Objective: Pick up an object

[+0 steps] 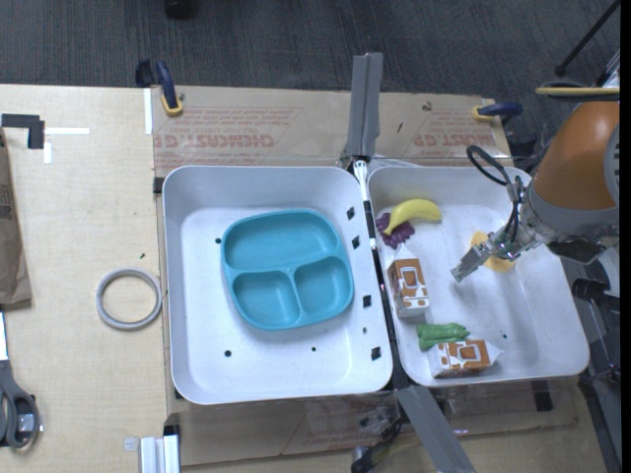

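Nearest the lens, the arm (582,170) hangs its claw (473,262) low over the right bin (552,338), toward its far right corner. I cannot tell whether it is clenched or released. It seems mid-approach: a yellow piece (504,256), half hidden behind it, looks the likeliest target, needing descent and closure. Banana (414,211) and carton (408,286) lie leftward.
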### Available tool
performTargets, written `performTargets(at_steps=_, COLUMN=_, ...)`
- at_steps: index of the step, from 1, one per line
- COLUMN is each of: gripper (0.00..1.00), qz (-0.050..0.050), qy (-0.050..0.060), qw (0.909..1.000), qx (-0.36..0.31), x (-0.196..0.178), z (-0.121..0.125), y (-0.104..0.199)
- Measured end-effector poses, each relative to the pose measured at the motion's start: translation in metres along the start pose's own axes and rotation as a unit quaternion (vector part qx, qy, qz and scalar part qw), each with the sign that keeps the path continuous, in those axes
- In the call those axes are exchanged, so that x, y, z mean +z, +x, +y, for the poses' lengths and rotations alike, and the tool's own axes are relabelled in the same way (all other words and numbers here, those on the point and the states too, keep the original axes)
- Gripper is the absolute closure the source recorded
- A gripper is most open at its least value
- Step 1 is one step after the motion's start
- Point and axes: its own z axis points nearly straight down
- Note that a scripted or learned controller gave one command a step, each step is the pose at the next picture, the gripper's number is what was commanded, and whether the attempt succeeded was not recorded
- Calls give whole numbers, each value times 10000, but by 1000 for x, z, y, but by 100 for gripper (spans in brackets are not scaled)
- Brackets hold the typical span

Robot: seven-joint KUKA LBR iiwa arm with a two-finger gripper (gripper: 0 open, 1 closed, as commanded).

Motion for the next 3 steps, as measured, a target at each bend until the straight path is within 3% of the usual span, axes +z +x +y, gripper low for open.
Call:
performTargets(at_steps=1, gripper=0, qz=-18, qy=-17, qw=10000, qx=91, x=4, z=63, y=-32)
performTargets(at_steps=2, gripper=0, qz=12, qy=-9, qw=9999, qx=-167, x=4, z=61, y=-72)
performTargets(at_steps=3, gripper=0, qz=-20, qy=-18, qw=9988, qx=-482, x=4, z=14, y=-53)
